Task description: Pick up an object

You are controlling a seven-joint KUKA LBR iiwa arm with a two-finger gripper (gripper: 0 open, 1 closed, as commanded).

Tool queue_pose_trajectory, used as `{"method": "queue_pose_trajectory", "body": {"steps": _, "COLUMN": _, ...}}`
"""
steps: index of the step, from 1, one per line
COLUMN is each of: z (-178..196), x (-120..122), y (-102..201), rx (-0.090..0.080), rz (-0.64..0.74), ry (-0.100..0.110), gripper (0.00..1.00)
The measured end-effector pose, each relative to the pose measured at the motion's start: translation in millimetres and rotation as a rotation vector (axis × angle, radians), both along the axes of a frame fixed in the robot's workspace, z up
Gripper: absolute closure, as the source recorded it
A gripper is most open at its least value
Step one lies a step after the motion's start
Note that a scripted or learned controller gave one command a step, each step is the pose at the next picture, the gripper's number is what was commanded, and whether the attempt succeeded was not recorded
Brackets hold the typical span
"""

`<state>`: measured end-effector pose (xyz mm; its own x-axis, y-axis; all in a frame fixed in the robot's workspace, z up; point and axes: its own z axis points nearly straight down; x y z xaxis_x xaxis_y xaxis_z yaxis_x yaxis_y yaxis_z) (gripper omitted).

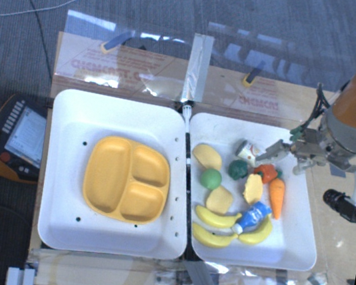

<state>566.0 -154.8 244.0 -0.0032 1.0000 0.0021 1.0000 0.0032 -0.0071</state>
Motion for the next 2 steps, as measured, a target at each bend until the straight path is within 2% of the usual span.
{"method": "queue_pose_trajectory", "body": {"steps": 1, "z": -114, "x": 45, "y": -48, "rx": -0.001, "rz": 0.143, "ry": 0.000, "gripper": 0.00}}
{"method": "queue_pose_trajectory", "body": {"steps": 2, "z": -147, "x": 24, "y": -56, "rx": 0.006, "rz": 0.085, "ry": -0.007, "gripper": 0.00}}
